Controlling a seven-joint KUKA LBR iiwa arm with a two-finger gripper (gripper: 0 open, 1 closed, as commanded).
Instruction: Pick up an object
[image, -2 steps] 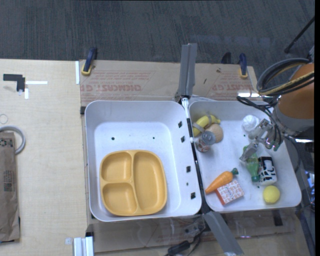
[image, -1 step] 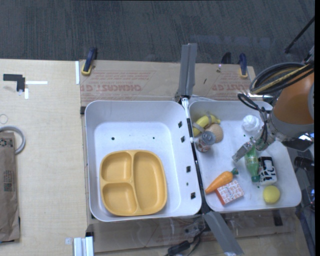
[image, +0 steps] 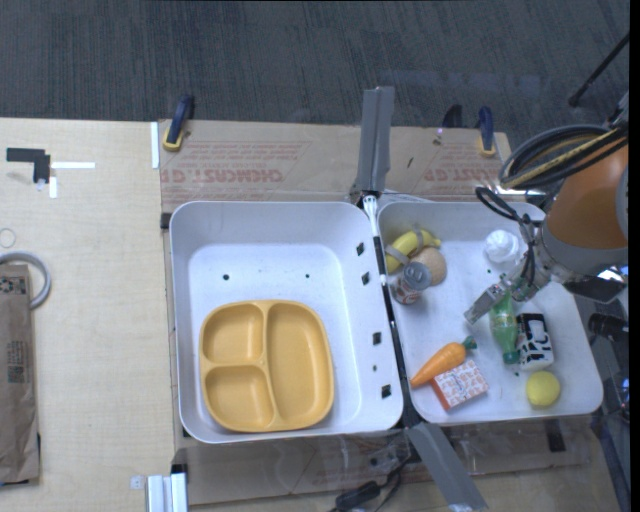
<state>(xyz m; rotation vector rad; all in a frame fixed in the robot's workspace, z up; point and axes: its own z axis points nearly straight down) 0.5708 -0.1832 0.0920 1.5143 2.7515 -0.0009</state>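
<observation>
My gripper (image: 503, 296) is low in the right bin (image: 570, 400), reaching in from the right under the orange wrist band. It stands open over the upper end of a green bottle (image: 505, 332), which lies on the bin floor. One grey finger (image: 484, 305) points down-left of the bottle's top. I cannot tell whether the fingers touch the bottle. Nothing is lifted.
Around the bottle lie a black-and-white item (image: 535, 340), a yellow lemon (image: 543, 389), a carrot (image: 440, 362), a red box (image: 460, 385), a banana (image: 412, 243), a brown round fruit (image: 427, 268), a small can (image: 407, 288) and a white item (image: 500, 244). The left bin (image: 190, 300) holds a yellow divided plate (image: 267, 364).
</observation>
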